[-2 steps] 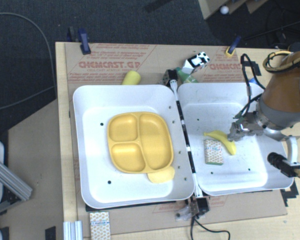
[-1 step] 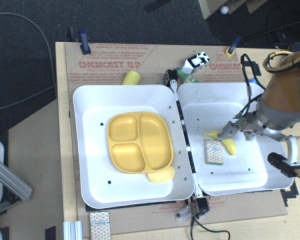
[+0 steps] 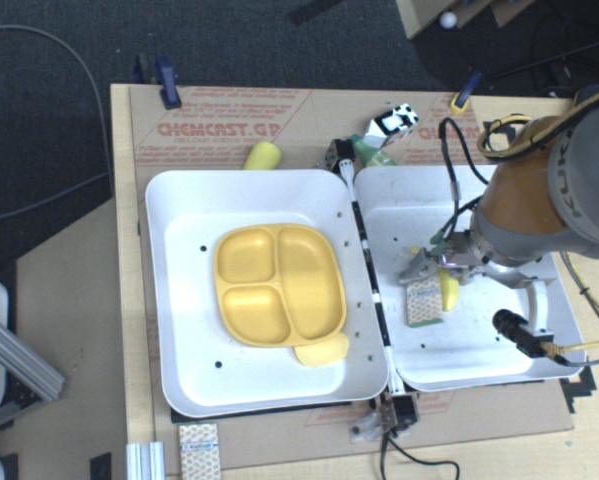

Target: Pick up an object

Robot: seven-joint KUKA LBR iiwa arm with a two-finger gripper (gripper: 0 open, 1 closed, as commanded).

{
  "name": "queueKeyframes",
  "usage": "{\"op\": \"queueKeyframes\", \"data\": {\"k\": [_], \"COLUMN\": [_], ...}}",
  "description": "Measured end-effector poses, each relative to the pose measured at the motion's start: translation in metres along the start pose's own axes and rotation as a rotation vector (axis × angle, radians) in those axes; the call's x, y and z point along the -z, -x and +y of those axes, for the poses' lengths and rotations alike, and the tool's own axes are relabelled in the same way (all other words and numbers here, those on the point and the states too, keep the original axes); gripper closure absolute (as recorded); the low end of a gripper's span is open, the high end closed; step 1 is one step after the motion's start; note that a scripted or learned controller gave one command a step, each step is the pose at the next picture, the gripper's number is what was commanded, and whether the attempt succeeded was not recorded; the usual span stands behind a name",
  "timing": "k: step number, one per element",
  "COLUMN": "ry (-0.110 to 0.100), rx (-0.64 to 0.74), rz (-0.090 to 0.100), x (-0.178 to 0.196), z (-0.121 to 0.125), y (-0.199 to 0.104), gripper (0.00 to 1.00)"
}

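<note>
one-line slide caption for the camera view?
KUKA arm's end effector low in the right bin over a sponge and yellow item; left bin holds a yellow divided plate.

Arm (image 3: 539, 193) low, hand (image 3: 434, 264) leftward

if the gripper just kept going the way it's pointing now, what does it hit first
The gripper points down into the right bin, toward the view's left. First in line is probably the small patterned packet or the yellow object just below its tip. Depth is unclear from this one view.
</note>
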State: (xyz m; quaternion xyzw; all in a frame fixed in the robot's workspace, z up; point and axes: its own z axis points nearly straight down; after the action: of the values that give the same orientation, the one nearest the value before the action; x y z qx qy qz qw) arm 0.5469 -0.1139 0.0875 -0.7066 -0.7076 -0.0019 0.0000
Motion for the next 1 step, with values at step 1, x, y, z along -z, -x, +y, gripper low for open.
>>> {"op": "queueKeyframes", "data": {"k": [1], "ry": [-0.004], "rx": [-0.001], "rz": [-0.001], "x": [0.0067], "z": [-0.0016], "y": [0.0005], "gripper": [1.00]}}
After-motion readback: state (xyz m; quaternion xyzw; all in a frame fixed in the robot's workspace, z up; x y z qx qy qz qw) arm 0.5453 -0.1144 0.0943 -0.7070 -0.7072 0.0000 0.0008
